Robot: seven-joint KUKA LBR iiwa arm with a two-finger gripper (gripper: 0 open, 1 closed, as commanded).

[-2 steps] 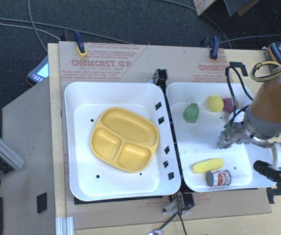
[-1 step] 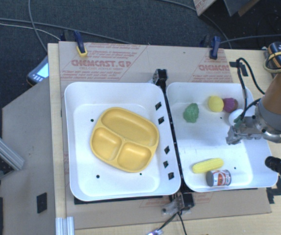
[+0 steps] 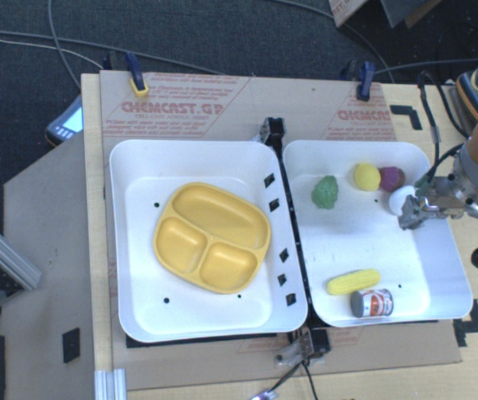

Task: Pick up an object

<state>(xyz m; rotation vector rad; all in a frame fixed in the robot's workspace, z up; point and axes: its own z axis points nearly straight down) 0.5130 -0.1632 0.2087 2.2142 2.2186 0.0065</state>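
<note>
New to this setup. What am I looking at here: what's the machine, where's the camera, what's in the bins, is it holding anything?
One fixed camera looks down at a slant on a bench with two shallow white bins side by side. The machine is a grey robot arm reaching in from the right; its two-finger gripper sits over the right edge of the right white bin.

The left white bin holds a yellow plastic divided plate with three compartments.

The right bin holds a green lumpy toy, a yellow ball touching a purple ball, a yellow corn-shaped toy, and a small can with a red label lying on its side just in front of the corn. A white round object lies right by the gripper.

I cannot tell from this view whether anything is held.
</note>
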